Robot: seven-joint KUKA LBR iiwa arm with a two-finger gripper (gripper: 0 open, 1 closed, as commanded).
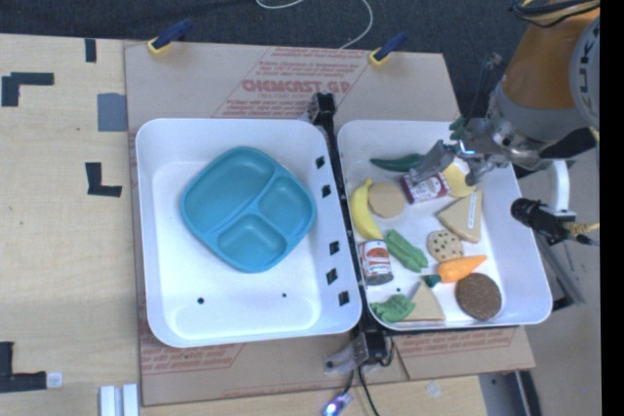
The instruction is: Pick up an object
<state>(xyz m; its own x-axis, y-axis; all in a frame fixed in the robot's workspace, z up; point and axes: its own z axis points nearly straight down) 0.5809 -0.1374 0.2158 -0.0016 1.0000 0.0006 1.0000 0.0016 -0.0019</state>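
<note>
Underneath, cardboard sheet (292, 83) on wooden bench (58, 209)

A blue divided plate (250, 208) is being carried by the left bin (161, 307). Toy foods are being contained by the right bin (522, 258): a banana (363, 211), a small can (376, 261), a carrot (458, 269) and a brown cookie (479, 295). The pincer (456, 161) is being positioned over the right bin, just beside a small packet (425, 187).
</note>
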